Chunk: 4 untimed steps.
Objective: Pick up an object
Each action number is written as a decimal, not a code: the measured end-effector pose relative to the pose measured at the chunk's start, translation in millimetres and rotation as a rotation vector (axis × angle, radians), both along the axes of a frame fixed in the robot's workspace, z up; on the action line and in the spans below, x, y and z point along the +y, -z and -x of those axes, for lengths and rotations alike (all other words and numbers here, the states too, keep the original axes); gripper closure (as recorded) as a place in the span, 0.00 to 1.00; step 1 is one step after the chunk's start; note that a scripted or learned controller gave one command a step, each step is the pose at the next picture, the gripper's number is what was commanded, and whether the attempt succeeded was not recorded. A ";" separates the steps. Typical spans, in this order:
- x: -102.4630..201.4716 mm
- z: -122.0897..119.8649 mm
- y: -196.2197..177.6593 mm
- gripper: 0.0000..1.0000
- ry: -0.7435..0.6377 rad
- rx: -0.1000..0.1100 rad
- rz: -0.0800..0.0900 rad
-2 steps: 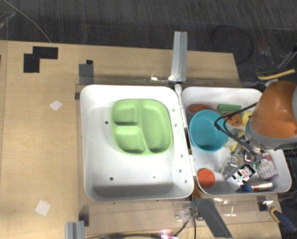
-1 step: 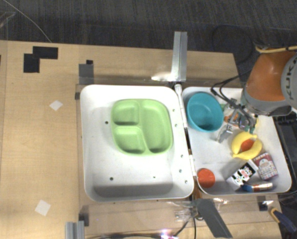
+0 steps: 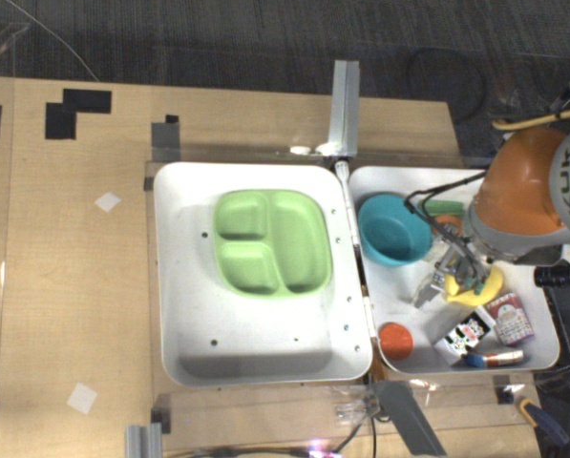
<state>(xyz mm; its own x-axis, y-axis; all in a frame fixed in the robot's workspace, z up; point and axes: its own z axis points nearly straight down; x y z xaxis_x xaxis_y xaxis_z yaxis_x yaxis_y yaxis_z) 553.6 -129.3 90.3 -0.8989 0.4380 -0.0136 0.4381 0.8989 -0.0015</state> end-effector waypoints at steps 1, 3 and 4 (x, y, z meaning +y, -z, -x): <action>0.9 -4.7 -13.9 1.00 -0.007 -0.016 0.003; 128.2 -39.2 -94.4 1.00 0.016 0.005 -0.010; 123.6 -39.4 -95.3 0.00 0.021 0.004 -0.008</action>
